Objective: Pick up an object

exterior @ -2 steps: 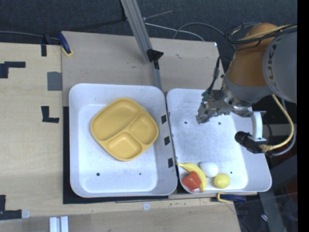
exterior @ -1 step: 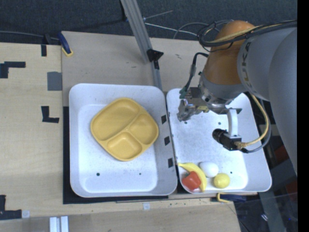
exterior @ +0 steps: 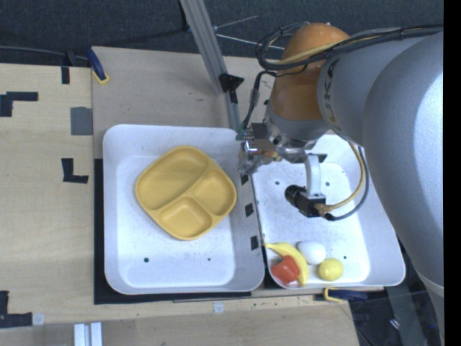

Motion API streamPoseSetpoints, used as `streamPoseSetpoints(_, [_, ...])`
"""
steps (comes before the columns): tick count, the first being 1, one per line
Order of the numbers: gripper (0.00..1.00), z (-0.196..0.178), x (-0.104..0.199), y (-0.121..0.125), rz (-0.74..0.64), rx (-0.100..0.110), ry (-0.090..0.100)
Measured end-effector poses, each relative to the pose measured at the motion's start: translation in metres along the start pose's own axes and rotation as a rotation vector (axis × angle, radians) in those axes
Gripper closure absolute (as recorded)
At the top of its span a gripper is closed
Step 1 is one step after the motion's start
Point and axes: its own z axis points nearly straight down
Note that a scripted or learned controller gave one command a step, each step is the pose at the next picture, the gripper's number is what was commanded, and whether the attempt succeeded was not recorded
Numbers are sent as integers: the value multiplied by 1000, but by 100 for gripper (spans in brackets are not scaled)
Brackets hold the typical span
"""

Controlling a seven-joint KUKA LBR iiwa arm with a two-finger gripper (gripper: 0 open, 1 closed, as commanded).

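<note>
Yellow divided plastic plate (exterior: 186, 192) lies mid left white bin (exterior: 115, 193), likely light, stiff and slick, best pinched at its rim; gripper (exterior: 247, 161) hovers at right white bin (exterior: 374, 258)'s far-left corner, grip state unclear

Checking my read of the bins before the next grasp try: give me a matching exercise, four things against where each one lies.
Things:
1 plate
2 egg
3 ball
4 banana

Places:
A touching the red fruit
B alone in the view's left bin
C between banana and ball
D farthest right of the cluster

Pairs: 1-B; 2-C; 3-D; 4-A
</note>
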Motion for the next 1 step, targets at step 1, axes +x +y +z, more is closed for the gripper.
streamPoseSetpoints(1, [100, -14, 55, 4, 0, -1, 1])
